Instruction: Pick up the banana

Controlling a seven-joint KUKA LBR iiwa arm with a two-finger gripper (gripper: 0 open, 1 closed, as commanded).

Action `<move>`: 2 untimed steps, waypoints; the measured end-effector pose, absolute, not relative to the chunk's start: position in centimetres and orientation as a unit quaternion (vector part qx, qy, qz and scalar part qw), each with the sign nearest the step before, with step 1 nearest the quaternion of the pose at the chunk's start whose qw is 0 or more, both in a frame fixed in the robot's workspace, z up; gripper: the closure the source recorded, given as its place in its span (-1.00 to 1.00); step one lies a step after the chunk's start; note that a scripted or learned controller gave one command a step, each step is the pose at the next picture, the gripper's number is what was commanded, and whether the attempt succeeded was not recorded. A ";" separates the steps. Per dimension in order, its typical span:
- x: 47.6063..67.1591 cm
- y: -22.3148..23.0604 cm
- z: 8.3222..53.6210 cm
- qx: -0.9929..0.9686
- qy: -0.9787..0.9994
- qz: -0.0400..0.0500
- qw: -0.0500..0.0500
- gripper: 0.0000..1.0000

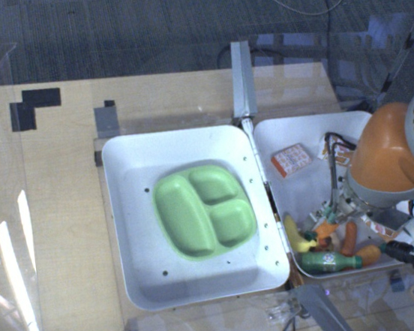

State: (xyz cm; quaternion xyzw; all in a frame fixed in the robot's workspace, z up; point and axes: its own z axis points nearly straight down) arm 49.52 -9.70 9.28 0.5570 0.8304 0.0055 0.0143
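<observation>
The banana (298, 235) lies in the right bin (305, 134), against its left wall toward the near corner, yellow with a dark tip pointing far. Just near it a green bottle (327, 261) lies on its side along the bin's near wall. To the banana's right sits a cluster of small toy foods, among them a red sausage (349, 236) and an orange carrot (369, 254). A small red-and-white card (290, 160) rests flat toward the far part of the same bin.

The arm (388, 151) enters from the right, its orange band over the right bin. The tool (337, 212) hangs above the toy cluster, right of the banana and apart from it; whether it is spread or closed I cannot tell.

The left bin (126, 209) holds a green divided tray (204, 210) at its middle. Both bins stand on the pale wooden surface (58, 241).
</observation>
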 end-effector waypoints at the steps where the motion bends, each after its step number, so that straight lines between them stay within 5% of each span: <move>1: 50.3 -11.1 9.0 0.538 0.843 0.005 0.006 -1.00; 2: 51.6 -15.9 9.0 0.563 0.826 0.010 0.003 -1.00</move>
